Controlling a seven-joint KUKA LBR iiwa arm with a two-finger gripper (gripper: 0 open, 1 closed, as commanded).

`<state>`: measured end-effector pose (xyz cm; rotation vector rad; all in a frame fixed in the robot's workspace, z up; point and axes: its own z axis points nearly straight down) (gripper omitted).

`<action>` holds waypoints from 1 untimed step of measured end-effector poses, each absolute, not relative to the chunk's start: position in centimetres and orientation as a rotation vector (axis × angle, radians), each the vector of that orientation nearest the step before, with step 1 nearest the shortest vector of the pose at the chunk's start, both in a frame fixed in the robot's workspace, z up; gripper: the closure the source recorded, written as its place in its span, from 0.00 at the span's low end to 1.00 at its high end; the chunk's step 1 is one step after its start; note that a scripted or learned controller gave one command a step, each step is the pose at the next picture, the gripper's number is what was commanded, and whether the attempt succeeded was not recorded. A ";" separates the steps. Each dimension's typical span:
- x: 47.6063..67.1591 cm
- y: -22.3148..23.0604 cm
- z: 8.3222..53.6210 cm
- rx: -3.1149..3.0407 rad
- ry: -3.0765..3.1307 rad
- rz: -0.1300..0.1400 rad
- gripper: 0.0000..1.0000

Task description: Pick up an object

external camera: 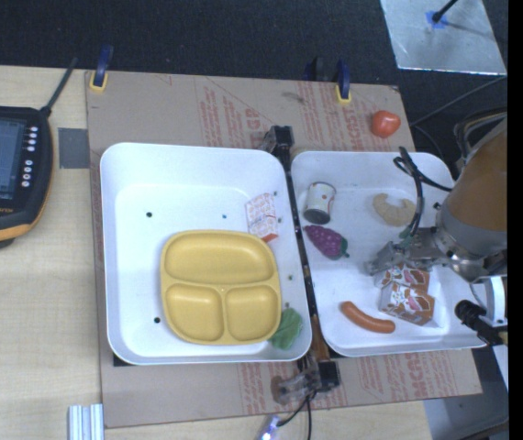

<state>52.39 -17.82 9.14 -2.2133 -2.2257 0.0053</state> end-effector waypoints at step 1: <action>52.4 -17.9 10.2 -2.209 -2.229 0.008 1.00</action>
